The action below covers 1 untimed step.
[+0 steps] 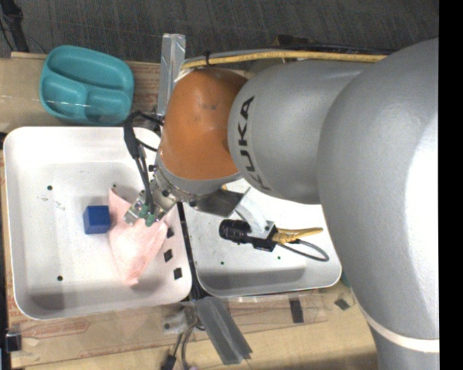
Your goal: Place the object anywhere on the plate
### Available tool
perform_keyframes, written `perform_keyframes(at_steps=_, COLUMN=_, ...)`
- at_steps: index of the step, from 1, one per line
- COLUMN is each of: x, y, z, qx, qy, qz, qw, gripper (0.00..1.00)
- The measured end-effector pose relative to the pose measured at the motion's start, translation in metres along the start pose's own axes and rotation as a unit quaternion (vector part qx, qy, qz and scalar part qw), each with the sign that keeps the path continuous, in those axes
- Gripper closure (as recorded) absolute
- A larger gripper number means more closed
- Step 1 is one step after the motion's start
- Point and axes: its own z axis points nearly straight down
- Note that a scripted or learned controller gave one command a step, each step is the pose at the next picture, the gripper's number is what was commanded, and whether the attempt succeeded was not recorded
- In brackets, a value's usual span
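Note:
A teal divided plate (pixel 86 83) lies on the bench beyond the left bin's far edge. Inside the left bin (pixel 31 160) a small blue cube (pixel 96 219) rests on the floor. Just right of the cube lies a crumpled pink cloth-like piece (pixel 136 247), stretching toward the bin's near right side. My gripper (pixel 144 211) hangs over the upper end of this pink piece, right of the cube, and the large orange wrist band covers most of it. Whether it touches the pink piece is unclear.
The right bin (pixel 293 280) is largely covered by the grey arm, which reaches in from the right. The wooden bench edge (pixel 69 326) runs along the front. Open floor shows in the left bin's left half.

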Motion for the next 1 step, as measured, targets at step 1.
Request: perform_keyframes(at_steps=1, x=-0.0467, y=0.0580, z=0.0210, qx=0.000, qy=0.000, qz=-0.056, qw=0.9984, gripper=1.00)
